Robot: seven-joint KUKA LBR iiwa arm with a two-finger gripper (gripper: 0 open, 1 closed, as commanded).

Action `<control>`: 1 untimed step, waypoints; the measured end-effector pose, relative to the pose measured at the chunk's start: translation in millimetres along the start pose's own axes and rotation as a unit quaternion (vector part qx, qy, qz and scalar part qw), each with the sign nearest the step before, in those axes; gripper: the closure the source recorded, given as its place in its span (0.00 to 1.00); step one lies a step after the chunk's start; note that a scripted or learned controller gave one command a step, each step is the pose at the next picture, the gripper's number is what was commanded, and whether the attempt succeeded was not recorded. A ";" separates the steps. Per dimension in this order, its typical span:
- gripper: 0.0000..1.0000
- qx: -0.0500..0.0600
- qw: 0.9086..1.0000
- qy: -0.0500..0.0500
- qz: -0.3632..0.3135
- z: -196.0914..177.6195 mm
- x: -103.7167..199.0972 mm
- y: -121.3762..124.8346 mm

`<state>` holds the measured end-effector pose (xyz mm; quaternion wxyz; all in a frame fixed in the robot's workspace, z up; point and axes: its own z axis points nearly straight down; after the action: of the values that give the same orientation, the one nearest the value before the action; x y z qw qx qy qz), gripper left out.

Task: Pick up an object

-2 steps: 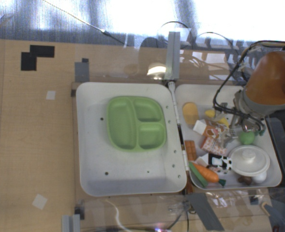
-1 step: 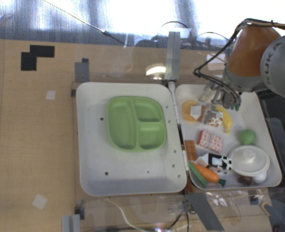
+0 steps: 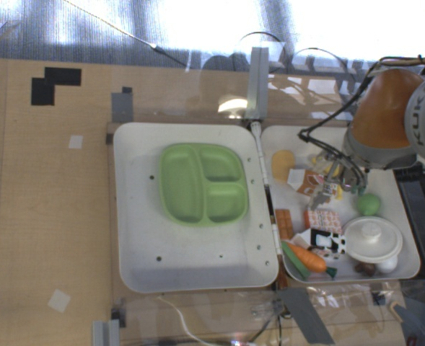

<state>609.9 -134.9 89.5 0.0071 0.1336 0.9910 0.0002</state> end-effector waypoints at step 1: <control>0.00 -0.001 0.990 0.001 0.140 1.7 -25.8 65.0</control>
<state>652.0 -79.1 88.3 0.0057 0.2710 0.9626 0.0022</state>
